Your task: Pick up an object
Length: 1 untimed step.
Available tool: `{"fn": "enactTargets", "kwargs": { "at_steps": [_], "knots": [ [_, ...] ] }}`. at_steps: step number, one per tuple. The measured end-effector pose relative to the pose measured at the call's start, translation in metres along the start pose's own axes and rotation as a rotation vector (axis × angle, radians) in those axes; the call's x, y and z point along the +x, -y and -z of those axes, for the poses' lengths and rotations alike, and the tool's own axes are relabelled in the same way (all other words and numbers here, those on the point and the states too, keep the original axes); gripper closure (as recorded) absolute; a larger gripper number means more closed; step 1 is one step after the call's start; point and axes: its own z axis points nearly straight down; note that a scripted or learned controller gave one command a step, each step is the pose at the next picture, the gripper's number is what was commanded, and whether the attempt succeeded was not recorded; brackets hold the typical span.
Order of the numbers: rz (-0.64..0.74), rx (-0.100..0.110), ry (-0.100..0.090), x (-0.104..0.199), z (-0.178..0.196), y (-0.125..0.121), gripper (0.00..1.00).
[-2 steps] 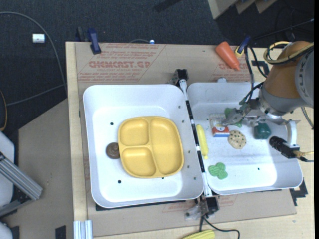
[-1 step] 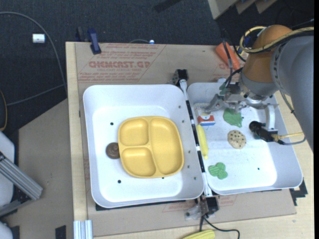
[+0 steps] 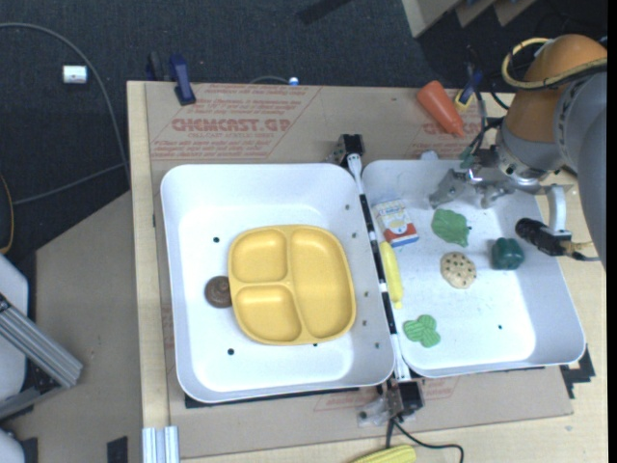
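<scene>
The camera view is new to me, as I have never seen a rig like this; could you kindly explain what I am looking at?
One fixed camera looks down at a slant on a bench with two shallow white bins. The grey arm with the orange band is a robot reaching in from the right; its gripper hangs over the right bin, and nothing shows between its fingers. That bin holds a small carton, a yellow banana, a cookie and three green toys. The left bin holds a yellow divided plate with a brown disc beside it.
</scene>
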Motion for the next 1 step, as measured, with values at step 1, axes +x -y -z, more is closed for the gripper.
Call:
{"fn": "enactTargets", "kwargs": {
  "at_steps": [1],
  "knots": [
    [0.0, 0.004, -0.003, 0.0218, -0.0005, 0.0412, 0.0]
  ]
}}
